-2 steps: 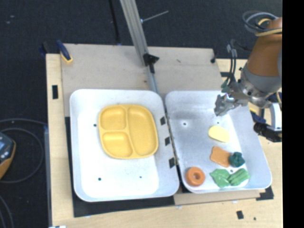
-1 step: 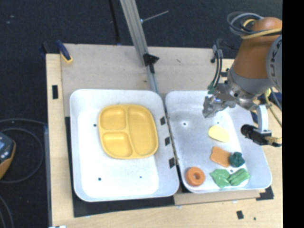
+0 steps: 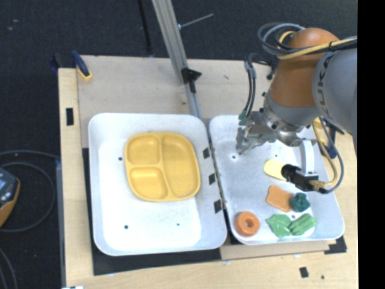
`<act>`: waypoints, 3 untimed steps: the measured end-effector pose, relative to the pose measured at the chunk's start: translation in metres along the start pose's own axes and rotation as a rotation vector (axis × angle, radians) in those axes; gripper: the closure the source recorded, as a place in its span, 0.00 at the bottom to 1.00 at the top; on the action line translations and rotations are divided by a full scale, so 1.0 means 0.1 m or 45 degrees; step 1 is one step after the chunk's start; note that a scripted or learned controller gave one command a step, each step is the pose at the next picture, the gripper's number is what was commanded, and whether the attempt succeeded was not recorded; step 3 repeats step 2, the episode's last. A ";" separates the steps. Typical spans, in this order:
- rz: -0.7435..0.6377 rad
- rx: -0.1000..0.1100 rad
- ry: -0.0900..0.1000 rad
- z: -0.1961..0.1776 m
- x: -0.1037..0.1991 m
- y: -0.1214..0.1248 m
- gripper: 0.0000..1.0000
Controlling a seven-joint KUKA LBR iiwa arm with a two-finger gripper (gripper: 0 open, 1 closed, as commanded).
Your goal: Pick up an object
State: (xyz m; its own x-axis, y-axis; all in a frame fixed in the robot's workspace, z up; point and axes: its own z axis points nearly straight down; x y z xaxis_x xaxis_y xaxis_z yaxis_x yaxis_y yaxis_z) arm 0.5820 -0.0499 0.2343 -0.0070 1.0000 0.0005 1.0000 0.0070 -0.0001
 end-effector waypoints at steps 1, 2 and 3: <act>-0.001 -0.002 0.001 0.04 0.51 0.06 1.00; 0.000 0.001 0.001 0.09 0.96 0.03 1.00; 0.000 0.001 0.001 0.09 0.96 0.03 1.00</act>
